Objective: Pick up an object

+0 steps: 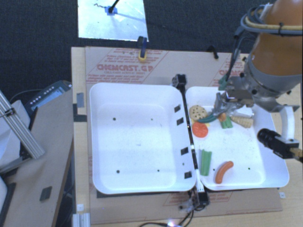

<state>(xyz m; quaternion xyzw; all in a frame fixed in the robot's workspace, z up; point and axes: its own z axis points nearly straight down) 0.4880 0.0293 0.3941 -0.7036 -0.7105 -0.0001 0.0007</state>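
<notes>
The gripper (218,113) hangs over the right bin (270,174), center right of frame; I cannot tell its state. Just lower left lies the tomato slice (200,130), cookie (197,111) beside it.

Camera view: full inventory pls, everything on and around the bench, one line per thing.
left bin: 1, white, left half of bench
right bin: 1, white, right half of bench, holds all the small items
cookie: 1, tan with dark specks, right bin, far left corner
tomato slice: 1, red, right bin, just in front of the cookie
green stick: 1, green, right bin, near left side
sausage: 1, orange-red, right bin, near edge, right of the green stick
green piece: 1, green, right bin, under the gripper
beige piece: 1, beige, right bin, right of the green piece
board: 1, brown with red print, under both bins
metal plate: 1, silver, on floor beyond the bench
arm: 1, grey and orange, from the right
gripper: 1, metal, low over the right bin's far part
</notes>
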